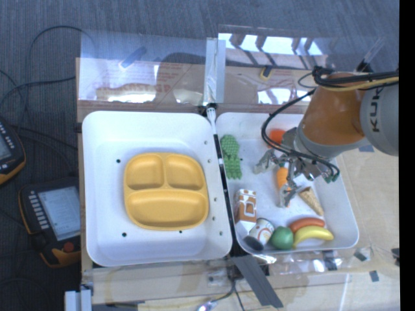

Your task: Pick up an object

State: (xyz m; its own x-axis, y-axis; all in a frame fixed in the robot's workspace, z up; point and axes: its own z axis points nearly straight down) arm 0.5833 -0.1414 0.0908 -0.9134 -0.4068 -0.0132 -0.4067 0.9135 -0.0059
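The pincer [283, 175] hangs with its fingers spread around the small carrot [282, 175] in the right bin [347, 216] (beside the cone [312, 200]), so it should settle squarely over the carrot, then close before lifting.

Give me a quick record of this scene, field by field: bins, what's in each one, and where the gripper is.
left bin: yellow divided plate
right bin: green toy, carrot, cone, box, can, green ball, banana, red piece
gripper: low in right bin, over the carrot
grasp: cannot tell
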